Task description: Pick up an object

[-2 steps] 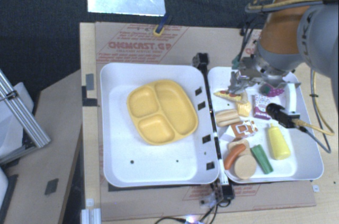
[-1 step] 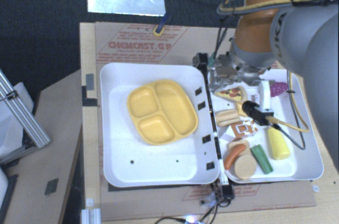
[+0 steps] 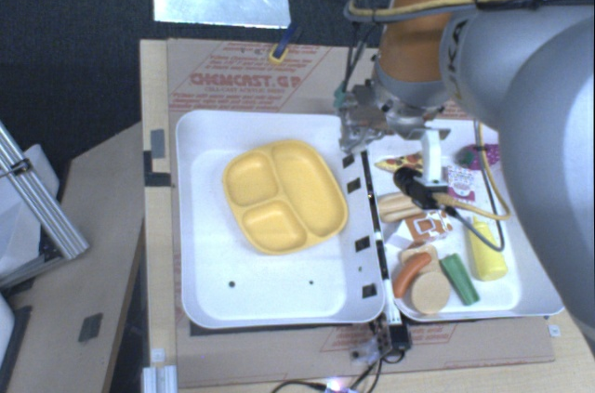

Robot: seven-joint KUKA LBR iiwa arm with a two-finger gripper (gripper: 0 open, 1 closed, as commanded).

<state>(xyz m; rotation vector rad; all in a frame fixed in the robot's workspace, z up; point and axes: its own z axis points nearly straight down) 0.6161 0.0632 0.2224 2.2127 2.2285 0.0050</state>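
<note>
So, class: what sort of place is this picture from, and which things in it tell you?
Probably a robotics lab test bench: a grey robot arm reaches over two white bins, one holding a yellow divided plate, the other toy food.

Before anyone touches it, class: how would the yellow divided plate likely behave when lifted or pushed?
The yellow divided plate looks like stiff moulded plastic, probably light. Lying flat and broad in the left bin, it should slide, not roll. Its smooth rim may be slippery.

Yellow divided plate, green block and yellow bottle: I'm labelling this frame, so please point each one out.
yellow divided plate (image 3: 284,194), camera view, on the ridge where its compartments meet.
green block (image 3: 459,279), camera view, middle of its top face.
yellow bottle (image 3: 487,252), camera view, middle of its body.
</note>
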